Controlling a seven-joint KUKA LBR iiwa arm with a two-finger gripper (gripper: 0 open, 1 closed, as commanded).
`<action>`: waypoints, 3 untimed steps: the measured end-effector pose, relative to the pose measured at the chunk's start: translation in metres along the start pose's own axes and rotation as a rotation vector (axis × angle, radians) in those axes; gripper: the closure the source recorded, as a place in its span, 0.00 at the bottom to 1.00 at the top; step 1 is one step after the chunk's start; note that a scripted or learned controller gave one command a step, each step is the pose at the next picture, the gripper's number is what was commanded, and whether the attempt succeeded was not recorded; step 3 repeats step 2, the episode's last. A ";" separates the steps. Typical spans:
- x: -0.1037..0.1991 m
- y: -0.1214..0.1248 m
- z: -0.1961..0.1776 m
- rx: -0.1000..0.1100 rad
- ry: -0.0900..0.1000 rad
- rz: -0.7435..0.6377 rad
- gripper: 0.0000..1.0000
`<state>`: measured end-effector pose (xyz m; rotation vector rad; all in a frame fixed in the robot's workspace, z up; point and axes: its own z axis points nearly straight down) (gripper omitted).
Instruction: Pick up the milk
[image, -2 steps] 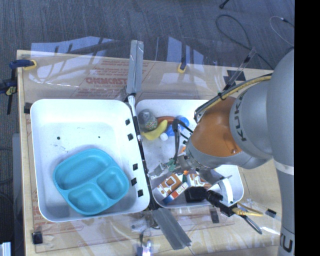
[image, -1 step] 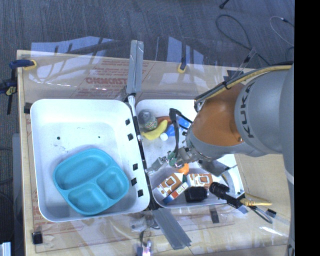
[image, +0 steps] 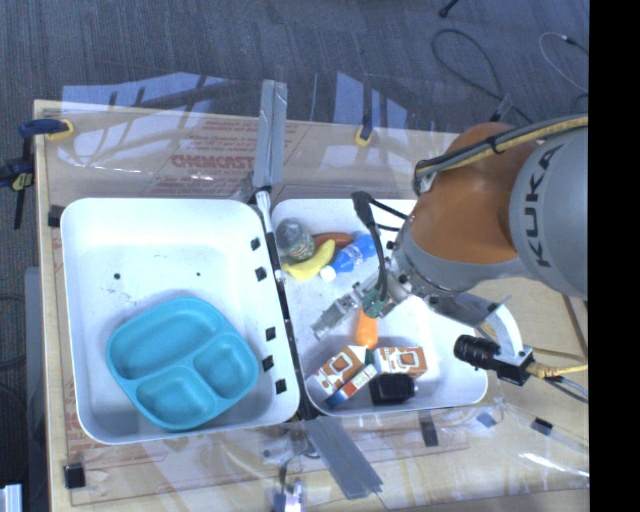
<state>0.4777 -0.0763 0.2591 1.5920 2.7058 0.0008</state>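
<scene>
The milk carton (image: 343, 371), brown and white with a blue edge, lies on its side at the near edge of the right bin (image: 455, 392). A second small carton (image: 404, 358) lies just right of it. My gripper (image: 340, 310) hangs over the middle of the right bin, a little beyond and left of the cartons. It is open, with nothing between its grey fingers. An orange carrot (image: 367, 328) lies right beside the fingers, between them and the milk carton.
A yellow banana (image: 310, 262), a clear bottle (image: 292, 238) and a blue-capped bottle (image: 347, 258) lie at the far left of the right bin. A black block (image: 392, 388) sits by the cartons. The left bin (image: 150, 235) holds a blue divided plate (image: 180, 362).
</scene>
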 end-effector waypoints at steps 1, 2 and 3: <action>-0.023 -0.015 0.079 0.004 0.004 -0.172 0.00; -0.044 -0.025 0.167 -0.001 0.000 -0.723 0.00; -0.044 -0.025 0.167 -0.001 0.000 -0.723 0.00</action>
